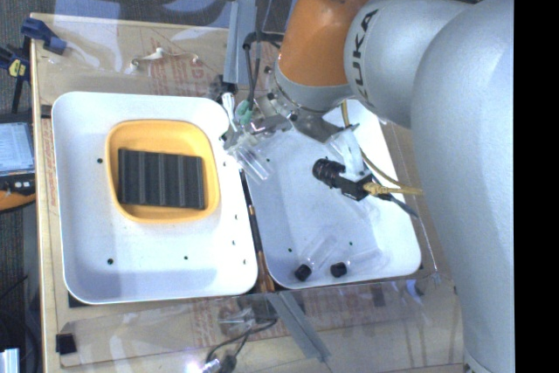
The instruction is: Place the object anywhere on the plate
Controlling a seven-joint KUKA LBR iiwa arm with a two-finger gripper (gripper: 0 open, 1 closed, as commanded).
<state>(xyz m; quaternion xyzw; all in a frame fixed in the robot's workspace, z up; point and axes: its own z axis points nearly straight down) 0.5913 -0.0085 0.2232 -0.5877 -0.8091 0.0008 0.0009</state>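
At the far left, the desk [105,57] carries a shallow white bin [79,258], and in it lies a yellow plate [162,140] with rounded corners. A dark ribbed rectangular block [162,179] rests on the middle of that plate, well inside its rim.

Moving right, the end effector [247,142] hangs over the seam between the two bins, just above the near-left corner of the right bin [288,275]. It looks clear and glassy (hard to read against the white), so whether it is parted or closed cannot be told, and nothing visible sits in it.

Further right, a black cylindrical fitting [336,175] with a yellow cable juts from the wrist. Two small black caps [319,271] lie near the bin's front edge. The grey arm [445,100], orange-banded, fills the right side.
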